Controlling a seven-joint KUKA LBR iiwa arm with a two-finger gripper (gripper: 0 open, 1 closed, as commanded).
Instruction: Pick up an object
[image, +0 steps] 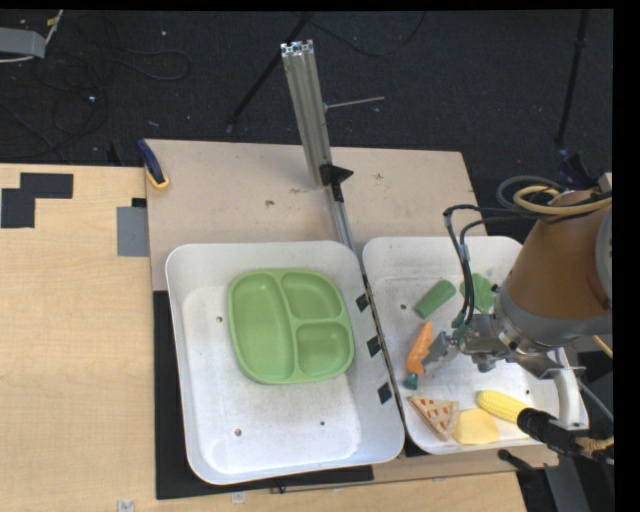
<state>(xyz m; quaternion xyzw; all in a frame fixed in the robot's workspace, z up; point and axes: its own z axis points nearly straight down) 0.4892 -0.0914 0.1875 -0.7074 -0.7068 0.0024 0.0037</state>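
The arm (560, 270) hides much of the right bin (390, 262).

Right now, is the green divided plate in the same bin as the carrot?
No, the green plate lies in the left bin; the carrot lies in the right bin.

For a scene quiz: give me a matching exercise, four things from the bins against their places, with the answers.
Things:
1. green divided plate
2. toy carrot
3. corn cob
4. green block

Places:
A. right bin, near its front edge
B. left bin
C. right bin, toward its back
D. right bin, by its left wall, next to the gripper

Pairs: 1-B, 2-D, 3-A, 4-C
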